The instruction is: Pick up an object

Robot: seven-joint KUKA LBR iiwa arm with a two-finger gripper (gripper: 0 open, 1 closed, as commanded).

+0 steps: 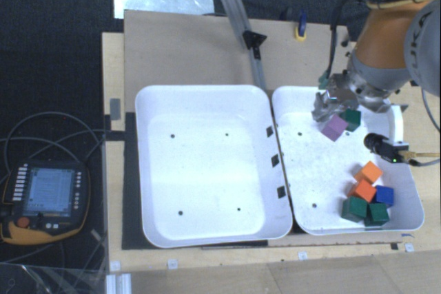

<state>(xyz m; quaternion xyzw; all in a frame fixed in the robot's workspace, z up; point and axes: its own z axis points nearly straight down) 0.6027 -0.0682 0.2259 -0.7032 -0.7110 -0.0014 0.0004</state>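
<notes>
Camera view, looking down at a slant. The right bin [303,217] serves as landmark throughout. The arm [393,31] reaches over the far end of that bin, and its gripper [332,109] hangs low above the bin's far floor. To do this step well, you should confirm a block sits squarely between the two fingers before any lift, and then raise straight up, clear of the bin's far wall.

A purple block [335,127] and a green block [351,119] lie touching each other at the bin's far end, directly under and just beside the gripper. The purple block appears tilted and may be partly within the fingers, though the wrist hides the contact. Whether the gripper is spread or closed, and whether it has hold of anything, cannot be told here.

The remaining blocks [368,197], orange, blue and green, sit clustered in the bin's near right corner, well apart from the gripper.
</notes>
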